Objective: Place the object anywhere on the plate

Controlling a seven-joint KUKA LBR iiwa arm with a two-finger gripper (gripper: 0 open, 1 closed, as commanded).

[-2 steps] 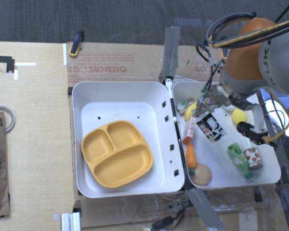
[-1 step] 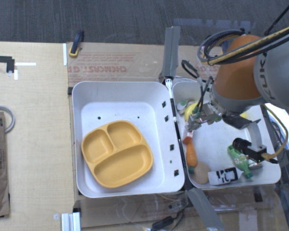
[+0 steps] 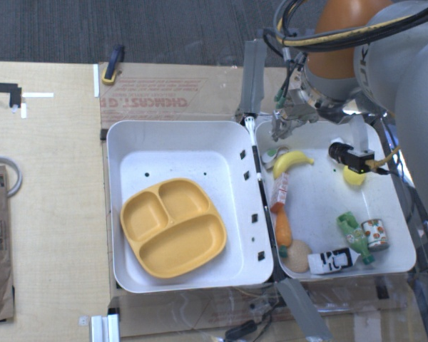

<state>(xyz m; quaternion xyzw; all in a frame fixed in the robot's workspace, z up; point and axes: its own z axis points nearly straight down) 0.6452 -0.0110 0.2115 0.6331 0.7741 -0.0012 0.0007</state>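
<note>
Plate (image 3: 173, 226): yellow, three compartments, tilted in your left bin (image 3: 128, 137).
Banana (image 3: 292, 162): yellow, curved, at the gripper's (image 3: 282, 128) six o'clock.
Gripper: you cannot tell its state.

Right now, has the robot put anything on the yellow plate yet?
Not yet. The yellow plate in the left bin has nothing on it. The tool hovers at the far end of the right bin, just above the banana, with nothing seen in its grip. Picking something up and carrying it over is all left to do.
</note>
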